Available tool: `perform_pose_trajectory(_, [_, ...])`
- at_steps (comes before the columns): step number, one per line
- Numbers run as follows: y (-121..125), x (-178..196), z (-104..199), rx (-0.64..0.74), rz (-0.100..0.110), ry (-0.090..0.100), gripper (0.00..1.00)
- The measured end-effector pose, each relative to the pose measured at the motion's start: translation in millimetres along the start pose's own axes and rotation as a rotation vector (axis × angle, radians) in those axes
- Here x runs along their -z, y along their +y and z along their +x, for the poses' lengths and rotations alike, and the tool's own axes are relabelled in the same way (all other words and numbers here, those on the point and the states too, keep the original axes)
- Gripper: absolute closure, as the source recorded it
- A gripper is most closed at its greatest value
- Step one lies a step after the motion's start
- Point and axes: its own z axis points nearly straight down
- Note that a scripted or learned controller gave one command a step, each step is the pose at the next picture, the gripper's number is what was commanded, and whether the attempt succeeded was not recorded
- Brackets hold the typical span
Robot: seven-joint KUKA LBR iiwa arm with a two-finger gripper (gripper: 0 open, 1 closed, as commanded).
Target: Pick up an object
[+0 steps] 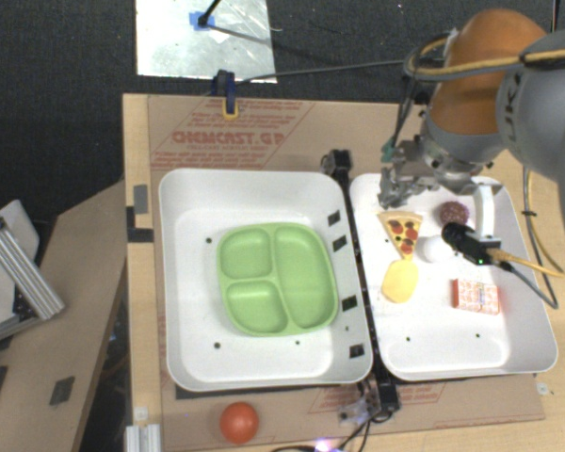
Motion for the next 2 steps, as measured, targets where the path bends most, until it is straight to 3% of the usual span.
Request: perform_pose_trajectory(2, [-16, -13, 120, 0.001, 0.002, 0.001, 1.0])
